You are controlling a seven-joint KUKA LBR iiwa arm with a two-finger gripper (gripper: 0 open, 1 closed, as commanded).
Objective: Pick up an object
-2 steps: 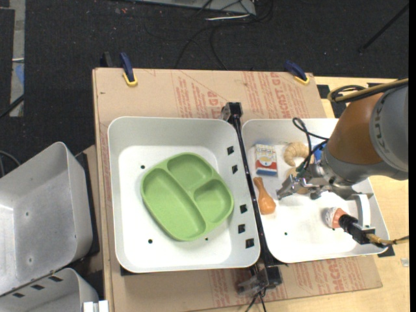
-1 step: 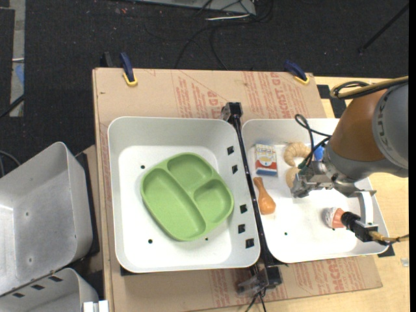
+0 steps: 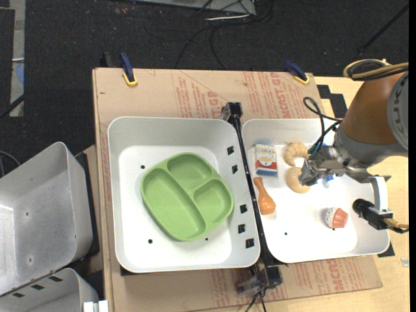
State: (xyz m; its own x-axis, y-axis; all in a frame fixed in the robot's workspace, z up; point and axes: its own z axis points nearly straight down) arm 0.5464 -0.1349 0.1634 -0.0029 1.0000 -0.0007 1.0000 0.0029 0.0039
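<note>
The right bin (image 3: 312, 249) holds several small things. A white, blue and red carton (image 3: 265, 158) lies near its left wall. Two beige ring-shaped pieces sit in the middle, one (image 3: 295, 151) farther back and one (image 3: 297, 181) nearer. An orange carrot-like piece (image 3: 264, 199) lies by the divider. A red and white lump (image 3: 335, 218) rests toward the front right. My gripper (image 3: 311, 173) is low over the bin, right beside the nearer beige ring and touching or almost touching its right edge.
The left bin (image 3: 130, 239) holds a green divided plate (image 3: 187, 195). A black divider rail (image 3: 246, 181) runs between the bins. The grey and orange arm (image 3: 370, 125) reaches over the right bin's right side. A grey tub (image 3: 39, 213) stands off the bench at left.
</note>
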